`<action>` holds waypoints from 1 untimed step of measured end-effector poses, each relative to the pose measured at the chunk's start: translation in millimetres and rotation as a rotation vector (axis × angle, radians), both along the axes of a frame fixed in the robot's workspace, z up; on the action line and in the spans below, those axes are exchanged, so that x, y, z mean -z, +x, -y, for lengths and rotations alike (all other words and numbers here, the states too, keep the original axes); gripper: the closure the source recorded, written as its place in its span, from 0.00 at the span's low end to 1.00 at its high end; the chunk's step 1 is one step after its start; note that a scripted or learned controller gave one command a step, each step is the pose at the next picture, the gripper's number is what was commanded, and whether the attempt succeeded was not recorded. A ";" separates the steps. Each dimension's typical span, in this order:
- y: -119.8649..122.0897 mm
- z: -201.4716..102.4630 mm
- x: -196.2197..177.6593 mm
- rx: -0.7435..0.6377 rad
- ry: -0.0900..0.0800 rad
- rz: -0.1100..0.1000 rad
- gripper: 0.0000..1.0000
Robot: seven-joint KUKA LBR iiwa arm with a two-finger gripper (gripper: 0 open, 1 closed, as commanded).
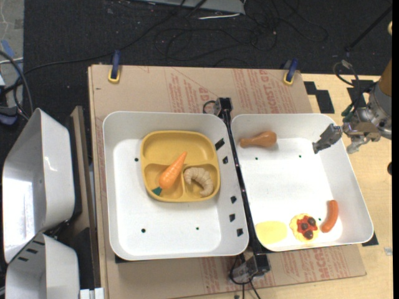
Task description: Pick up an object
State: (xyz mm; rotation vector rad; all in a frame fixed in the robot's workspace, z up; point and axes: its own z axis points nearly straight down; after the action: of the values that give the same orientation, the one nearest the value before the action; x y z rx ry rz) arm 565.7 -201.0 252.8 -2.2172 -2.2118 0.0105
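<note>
White bins on worktop | our claw point(341, 138) hung at the right bin's point(293, 185) far right rim, fingers spread, gripping nothing | drumstick point(259, 141) nearest, sausage point(329, 216) by the near rim | we judged the pick not yet begun

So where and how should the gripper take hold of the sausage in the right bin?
Probably across the middle of the sausage, coming straight down, jaws closing across its narrow width. It lies flat, curved, near the right bin's right wall, so a side approach looks cramped.
</note>
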 end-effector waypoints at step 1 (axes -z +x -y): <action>2.4 -0.5 -6.8 -0.003 -0.003 0.012 0.00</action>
State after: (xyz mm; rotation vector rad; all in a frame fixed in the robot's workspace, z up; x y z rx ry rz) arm 568.1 -200.5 259.6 -2.2211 -2.2227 0.0008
